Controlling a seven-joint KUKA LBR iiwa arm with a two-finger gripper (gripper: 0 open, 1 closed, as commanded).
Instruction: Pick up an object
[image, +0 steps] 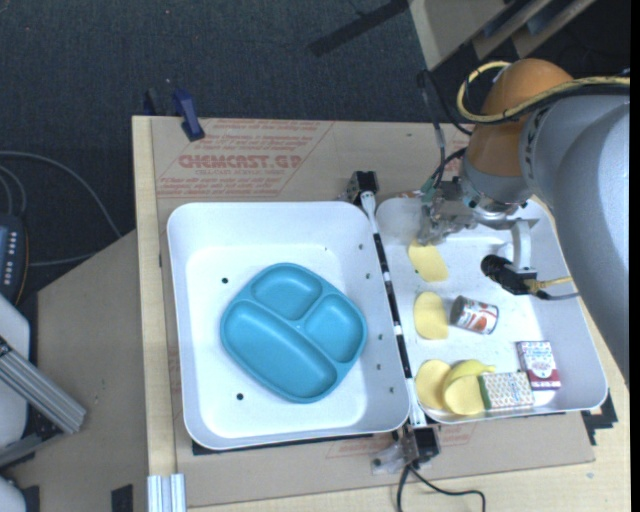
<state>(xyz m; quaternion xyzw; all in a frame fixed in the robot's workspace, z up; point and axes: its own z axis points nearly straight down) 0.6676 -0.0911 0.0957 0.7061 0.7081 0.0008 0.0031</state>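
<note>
My gripper (437, 222): low at the far end of the right bin (578, 340); grip state, I cannot tell.
Nearest target: yellow piece (429, 263), just beside my tip, lying on the bin floor.
Done: reach into the bin, I judge.
Left: grasp and lift; nothing visibly held.
Left bin (190, 250): 1 blue divided tray (291, 331).

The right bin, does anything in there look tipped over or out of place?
The small can lies on its side in the right bin rather than standing. The yellow pieces and small boxes crowd together at the near end. The blue tray sits askew in the left bin. Nothing looks spilled or broken.
</note>
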